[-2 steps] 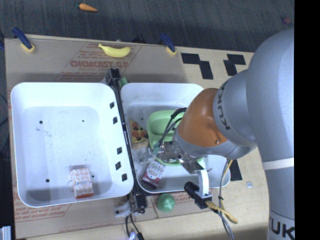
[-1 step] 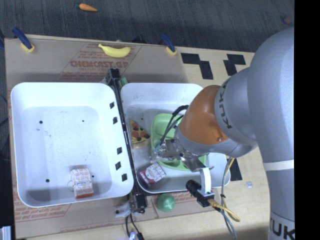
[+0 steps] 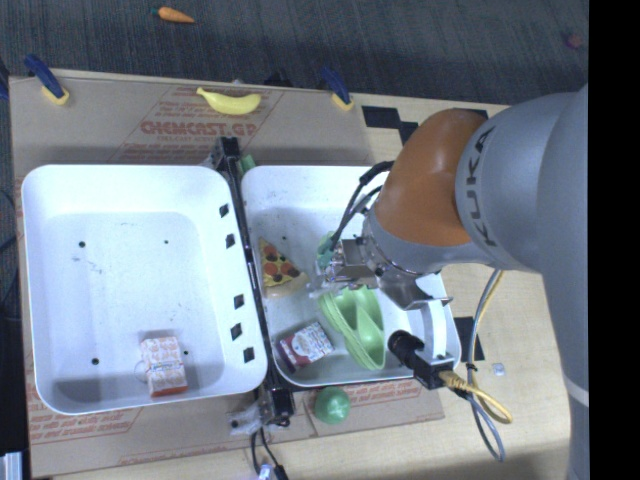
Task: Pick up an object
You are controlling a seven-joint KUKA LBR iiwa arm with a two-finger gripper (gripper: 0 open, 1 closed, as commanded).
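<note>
- Lying in the right bin, the candidate things sit close together under the arm: a light green curved piece, shaped like a scoop or shell, is at about 5 o'clock from the bin's middle.
- Just at 9 o'clock of the green piece rests a small dark-red and white packet, near the bin's front wall.
- Farther up, at 11 o'clock from the packet, a pizza-slice toy lies beside the bin's left wall.
- The gripper hangs low over the right bin, just above the upper end of the green piece; a bit of green shows at its tip, but whether its fingers are spread or pinching anything cannot be told from this slant.
- Behind it, the arm's orange band and grey body cover the bin's right part, at 3 o'clock.
- The left bin holds a small orange and white carton at about 6 o'clock, near the front wall.
- Black clips join the two bins along their shared edge.
- Outside the bins, a green ball sits on the cardboard at 6 o'clock of the right bin, just past its front wall.
- A yellow banana lies on the cardboard at 12 o'clock, beyond both bins.
- On the dark floor, at 11 o'clock, rests a small orange carrot-like thing.
</note>
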